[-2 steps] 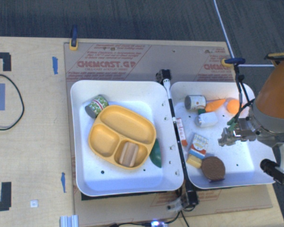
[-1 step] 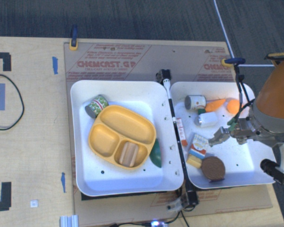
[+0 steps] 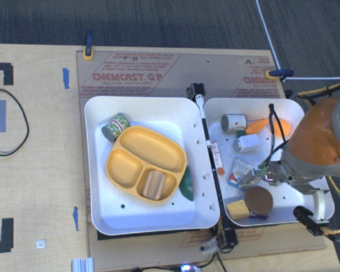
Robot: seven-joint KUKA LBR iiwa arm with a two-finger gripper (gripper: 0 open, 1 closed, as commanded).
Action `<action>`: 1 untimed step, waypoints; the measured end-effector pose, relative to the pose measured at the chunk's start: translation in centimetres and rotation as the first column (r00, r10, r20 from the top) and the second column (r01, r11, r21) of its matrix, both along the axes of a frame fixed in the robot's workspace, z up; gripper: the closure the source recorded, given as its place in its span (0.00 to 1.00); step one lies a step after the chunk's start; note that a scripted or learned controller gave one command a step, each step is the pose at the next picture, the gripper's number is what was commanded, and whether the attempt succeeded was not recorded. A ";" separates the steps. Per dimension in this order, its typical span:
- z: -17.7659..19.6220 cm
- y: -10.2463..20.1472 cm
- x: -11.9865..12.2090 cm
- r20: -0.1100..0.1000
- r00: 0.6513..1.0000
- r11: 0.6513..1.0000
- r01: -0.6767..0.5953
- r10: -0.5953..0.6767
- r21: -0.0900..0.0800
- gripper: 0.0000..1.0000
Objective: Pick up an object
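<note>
Orange carrot lies left-right.

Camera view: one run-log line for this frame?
arm over right bin | gripper low by crumpled wrapper | grasp unconfirmed

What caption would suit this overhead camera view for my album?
Grey robot arm reaches over the right white bin of small clutter; a yellow plastic divided tray fills the left white bin.

Black cable and blue tape on wooden bench.
</note>
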State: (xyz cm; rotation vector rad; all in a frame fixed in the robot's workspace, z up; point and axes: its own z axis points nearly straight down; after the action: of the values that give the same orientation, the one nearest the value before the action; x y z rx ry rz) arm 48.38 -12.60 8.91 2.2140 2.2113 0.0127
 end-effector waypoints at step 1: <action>1.0 0.3 0.1 0.001 1.000 1.000 -0.003 0.003 0.005 1.00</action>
State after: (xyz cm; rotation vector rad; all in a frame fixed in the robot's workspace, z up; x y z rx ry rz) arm 48.52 -12.35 9.95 2.2127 2.2166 0.0194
